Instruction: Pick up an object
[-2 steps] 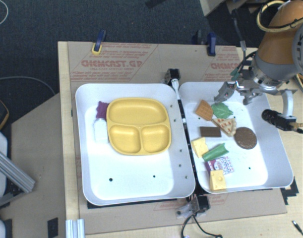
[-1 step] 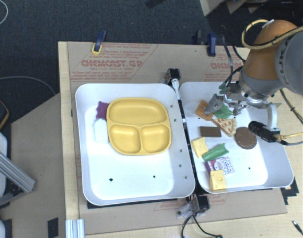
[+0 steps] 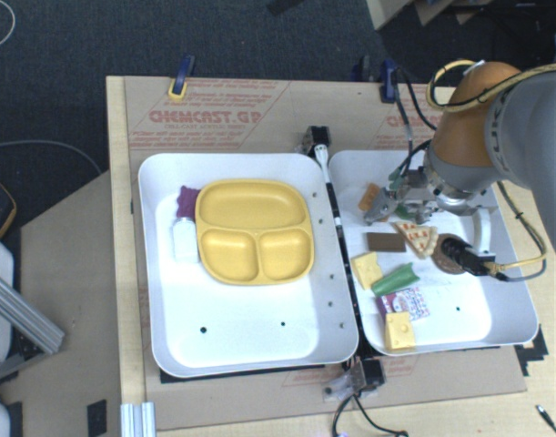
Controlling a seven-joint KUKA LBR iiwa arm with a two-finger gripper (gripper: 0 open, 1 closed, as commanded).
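My gripper [image 3: 400, 206] hangs low in the upper left part of the right bin [image 3: 505, 321], under the orange band of the arm. Just below it lie a pizza slice [image 3: 419, 238] and a brown rectangle [image 3: 384, 241]. A small orange-brown piece [image 3: 369, 195] sits at its left. Further down are a pale yellow block [image 3: 366, 269], a green piece [image 3: 395, 279], a purple-and-white packet [image 3: 415, 305] and a yellow block [image 3: 399, 331]. A dark brown round thing [image 3: 453, 254] rests right of the pizza slice. Something greenish shows right at the gripper, too small to identify.
The left bin [image 3: 250, 335] holds a yellow three-compartment plate [image 3: 255, 228], with a purple item [image 3: 187, 200] and a white item [image 3: 183, 239] along its left side. A black divider [image 3: 337, 235] separates the bins. Cables trail over the right bin's right side.
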